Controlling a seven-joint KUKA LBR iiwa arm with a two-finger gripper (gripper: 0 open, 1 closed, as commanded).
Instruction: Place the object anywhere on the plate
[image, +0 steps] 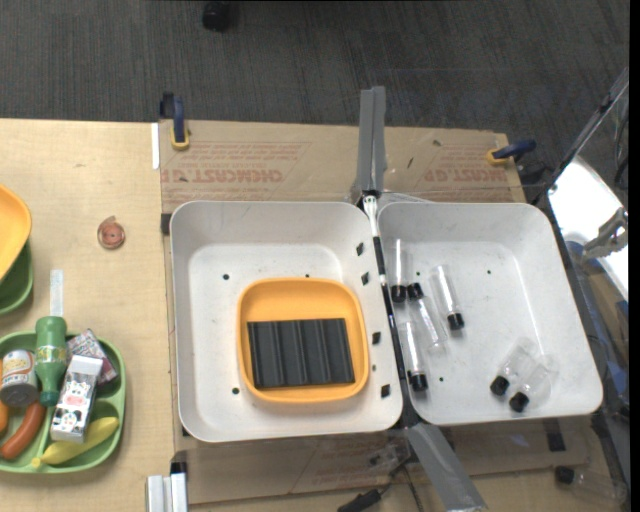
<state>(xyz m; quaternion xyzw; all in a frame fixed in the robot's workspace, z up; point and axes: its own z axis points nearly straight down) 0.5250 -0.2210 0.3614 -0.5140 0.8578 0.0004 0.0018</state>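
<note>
An orange square plate (300, 293) with rounded corners lies in the middle of the left bin (200, 300). A black ribbed rectangular block (302, 353) lies flat on the plate and covers most of its floor. In the right bin (560, 300) lie several clear tubes with black caps. One tube (399, 272) and another (411, 358) lie along the bin's left wall. A third tube (448, 298) lies nearer the middle, and a small cluster (520, 378) sits at the front right.
A green tray of toy food (100, 430) and an orange bowl (12, 235) sit on the wooden table at the far left. A small pink disc (111, 234) lies near them. Cardboard (280, 165) held by clamps lies behind the bins. A grey post (371, 140) stands between the bins.
</note>
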